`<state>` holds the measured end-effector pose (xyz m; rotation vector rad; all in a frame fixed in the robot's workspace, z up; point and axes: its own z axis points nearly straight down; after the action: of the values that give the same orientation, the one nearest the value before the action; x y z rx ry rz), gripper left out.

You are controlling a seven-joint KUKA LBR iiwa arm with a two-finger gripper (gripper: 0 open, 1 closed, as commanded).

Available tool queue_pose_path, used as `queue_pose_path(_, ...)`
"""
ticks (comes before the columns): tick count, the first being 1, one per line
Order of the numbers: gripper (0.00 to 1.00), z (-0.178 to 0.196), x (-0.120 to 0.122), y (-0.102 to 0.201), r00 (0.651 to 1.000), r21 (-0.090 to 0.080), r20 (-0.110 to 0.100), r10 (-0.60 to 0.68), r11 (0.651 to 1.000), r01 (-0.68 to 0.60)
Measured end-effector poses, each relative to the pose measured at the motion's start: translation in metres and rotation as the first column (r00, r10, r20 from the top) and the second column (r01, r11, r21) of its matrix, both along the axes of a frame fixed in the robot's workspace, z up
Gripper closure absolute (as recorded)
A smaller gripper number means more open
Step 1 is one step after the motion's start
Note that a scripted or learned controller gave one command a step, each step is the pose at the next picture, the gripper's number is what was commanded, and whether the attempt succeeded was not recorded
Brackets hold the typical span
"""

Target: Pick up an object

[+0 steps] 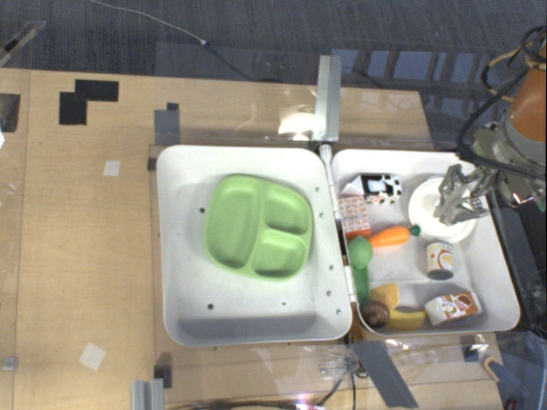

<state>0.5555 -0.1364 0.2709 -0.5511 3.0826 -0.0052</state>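
My jaws (459,205) hang over the far right part of the right bin (504,290), above a white round plate (427,203) that lies against the bin's far right side. The two fingers are spread apart in a narrow V, with nothing between them; their tips sit over the plate's right rim, and I cannot tell from this slant whether they touch it or hover just above. Just nearer than the plate lies an orange carrot (391,237), its green end toward the plate, and beside its other end, along the bin's left wall, sits a green pepper-like piece (360,254). A small white cup with a brown mark (439,260) stands near the right wall, nearer than the plate. In the near right corner lies a small carton (450,307), and next to it, at the near left corner, a yellow banana (395,307) with a dark round thing touching it. Along the far left side sit a red and white packet (354,214) and a black and white spotted box (381,186). The left bin (184,254) on the worktop (77,254) holds a green divided tray (258,225), well apart from me.
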Motion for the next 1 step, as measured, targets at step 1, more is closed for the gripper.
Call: queue_pose_path(1,1.00,0.0397,-0.0081,-0.0564,0.977,-0.003,0.000,0.213,0.977,-0.213)
